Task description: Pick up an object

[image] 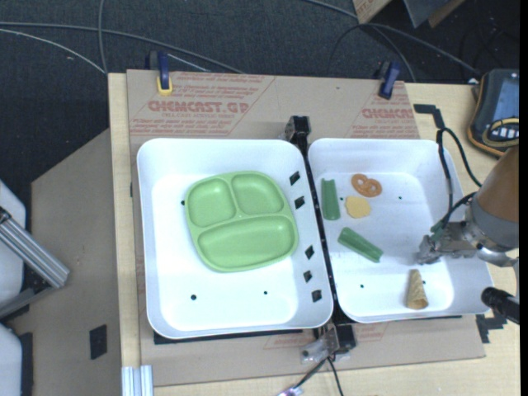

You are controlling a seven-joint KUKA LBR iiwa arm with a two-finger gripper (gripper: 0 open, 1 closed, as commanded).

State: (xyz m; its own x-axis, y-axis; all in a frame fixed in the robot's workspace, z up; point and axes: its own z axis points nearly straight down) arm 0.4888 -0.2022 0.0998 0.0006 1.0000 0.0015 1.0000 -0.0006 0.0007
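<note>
Two white bins sit side by side on a brown board surface. The left bin (165, 287) holds one green divided plate (241, 221). The right bin (388, 148) holds five small things: two green sticks, one upright (329, 199) beside the dividing wall and one (360, 244) lying diagonally; one pretzel (366, 186); one yellow disc (358, 209); and one cone (416, 289), long axis near vertical, narrow end up. The claw (435, 249) hangs low over the bin's right side, above the cone; whether it is open cannot be told. Cables cross the dark floor.
</note>
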